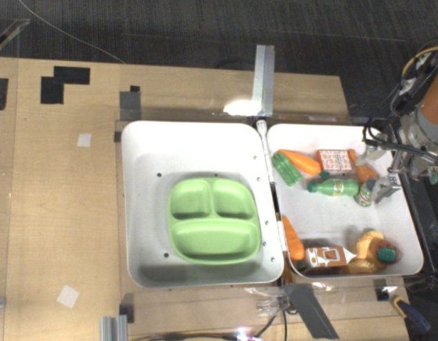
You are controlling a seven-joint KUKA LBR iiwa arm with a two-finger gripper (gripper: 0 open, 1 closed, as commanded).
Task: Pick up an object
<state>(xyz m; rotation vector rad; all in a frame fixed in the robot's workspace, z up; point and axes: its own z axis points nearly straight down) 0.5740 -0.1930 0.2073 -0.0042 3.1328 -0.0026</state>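
Observation:
The right bin [412,241] holds several toy foods. A green bottle [336,187] lies on its side in the upper middle, its cap end pointing right. Above it lie an orange carrot [301,161], a green vegetable [285,169] and a small patterned box [335,160]. My gripper [380,187] hangs low at the bin's right side, just right of the bottle's cap end and close to it. Nothing visibly sits in the gripper.
A second carrot [292,239], a brown carton [325,258] and a bread-like piece [370,246] lie along the right bin's front. The left bin [144,190] holds a green divided plate [213,219]. A metal post [264,77] stands behind the bins.

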